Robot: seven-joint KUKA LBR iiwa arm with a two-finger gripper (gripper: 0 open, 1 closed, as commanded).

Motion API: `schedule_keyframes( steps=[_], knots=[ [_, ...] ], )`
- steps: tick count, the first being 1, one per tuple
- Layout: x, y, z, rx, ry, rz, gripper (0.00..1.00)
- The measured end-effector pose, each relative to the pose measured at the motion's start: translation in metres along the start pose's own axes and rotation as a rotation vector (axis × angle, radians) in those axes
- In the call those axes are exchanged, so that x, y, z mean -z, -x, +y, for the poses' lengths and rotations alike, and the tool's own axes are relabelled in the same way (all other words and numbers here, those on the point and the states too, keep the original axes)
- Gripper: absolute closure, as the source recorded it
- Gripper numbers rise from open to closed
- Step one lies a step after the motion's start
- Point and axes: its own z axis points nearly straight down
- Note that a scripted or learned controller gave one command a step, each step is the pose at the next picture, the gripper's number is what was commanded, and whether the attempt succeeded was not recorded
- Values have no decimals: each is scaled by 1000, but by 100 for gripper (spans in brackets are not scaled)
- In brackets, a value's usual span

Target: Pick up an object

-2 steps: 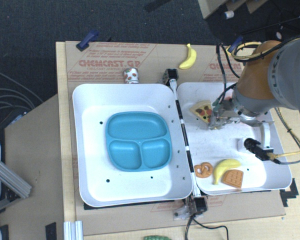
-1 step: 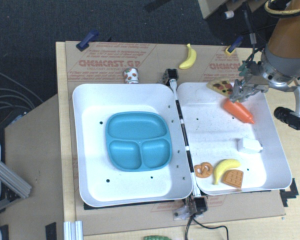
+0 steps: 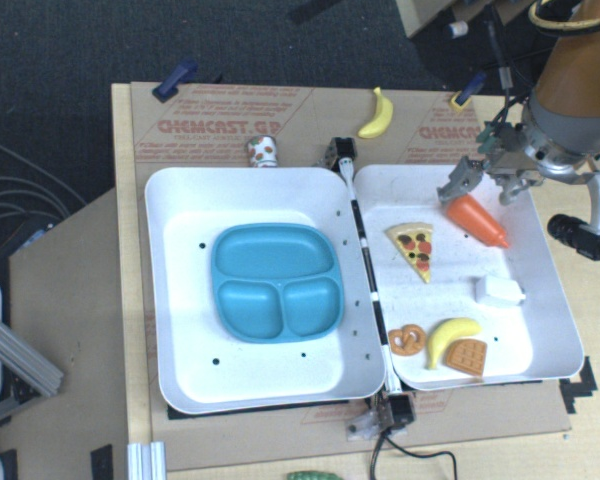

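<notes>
Gripper (image 3: pixel 488 175) seemingly open above toy carrot (image 3: pixel 477 220) in right bin (image 3: pixel 555 298); best lowered straight, fingers straddling its far end, then closed.

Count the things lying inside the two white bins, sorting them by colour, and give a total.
Blue: 1, the blue plastic divided tray
Orange: 1, the orange toy carrot
Yellow: 1, the yellow toy banana
White: 1, the small white block
Brown: 2, the brown toy pretzel and the brown toy waffle
Mixed colours: 1, the toy pizza slice
Total: 7
</notes>
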Motion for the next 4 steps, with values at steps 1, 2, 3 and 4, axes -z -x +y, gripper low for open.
schedule_keyframes(
  steps=[1, 2, 3, 4],
  knots=[
    [-127, 69, 49, -2, -3, 0, 0],
    [-157, 42, 63, 1, -3, 2, 0],
    [-145, 42, 64, 1, 0, -1, 100],
    [-146, 42, 64, 1, 0, -1, 0]
  ],
)
